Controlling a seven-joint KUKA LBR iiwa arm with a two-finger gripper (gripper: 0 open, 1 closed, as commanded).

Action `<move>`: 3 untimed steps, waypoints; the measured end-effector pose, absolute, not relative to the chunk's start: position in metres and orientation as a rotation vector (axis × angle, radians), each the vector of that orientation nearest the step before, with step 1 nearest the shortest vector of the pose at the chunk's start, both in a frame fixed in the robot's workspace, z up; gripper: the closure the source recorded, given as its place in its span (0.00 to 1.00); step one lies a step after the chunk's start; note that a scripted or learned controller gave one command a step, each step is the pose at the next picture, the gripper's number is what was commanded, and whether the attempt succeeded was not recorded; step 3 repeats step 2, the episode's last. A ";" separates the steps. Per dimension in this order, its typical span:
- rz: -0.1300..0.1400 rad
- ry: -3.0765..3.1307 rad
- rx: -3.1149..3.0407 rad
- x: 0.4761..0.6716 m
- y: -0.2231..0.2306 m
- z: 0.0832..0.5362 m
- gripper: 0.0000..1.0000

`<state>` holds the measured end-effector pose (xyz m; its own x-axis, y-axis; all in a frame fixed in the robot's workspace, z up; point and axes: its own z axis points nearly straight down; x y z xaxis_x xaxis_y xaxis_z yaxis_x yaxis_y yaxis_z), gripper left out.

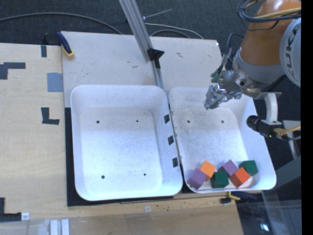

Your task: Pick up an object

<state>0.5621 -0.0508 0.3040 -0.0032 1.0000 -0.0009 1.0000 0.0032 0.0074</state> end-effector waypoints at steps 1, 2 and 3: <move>-0.006 2.211 2.230 0.501 -0.150 0.302 1.00; -0.008 2.234 2.222 0.501 -0.066 0.187 1.00; -0.008 2.234 2.222 0.501 -0.066 0.187 1.00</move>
